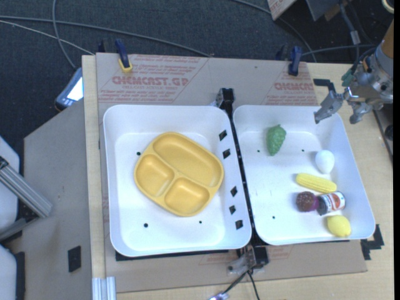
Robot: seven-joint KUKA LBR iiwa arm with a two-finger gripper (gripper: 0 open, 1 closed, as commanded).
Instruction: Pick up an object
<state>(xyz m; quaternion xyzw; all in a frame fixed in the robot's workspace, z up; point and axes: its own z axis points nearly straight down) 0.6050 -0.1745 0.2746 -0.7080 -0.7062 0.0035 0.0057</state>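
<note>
Lemon (339,225) is lying closest to the camera, in the near right corner of the right bin (269,230). Just behind it a small can with a red label (332,202) is lying on its side, touching a dark reddish round fruit (305,201) on its left. A corn cob (315,182) is resting just behind those two, pointing toward the bin's right wall. A white egg (324,160) is sitting near the right wall, a little farther back. A green leafy vegetable piece (275,139) is lying apart from the others, toward the back of the bin and nearer the divider between bins.

Left bin (125,230) is carrying a yellow three-compartment plate (179,173), sitting roughly in its middle and turned at an angle.

Gripper (340,108) is hovering over the back right corner of the right bin, with the arm coming in from the right. Its fingers (325,112) are standing spread apart with nothing between them. No object is touching the gripper; the egg is the nearest item, lying in front of it. Both bins are sitting side by side on the table (156,86), a cardboard-covered board with clamps (124,61) at its back edge.
</note>
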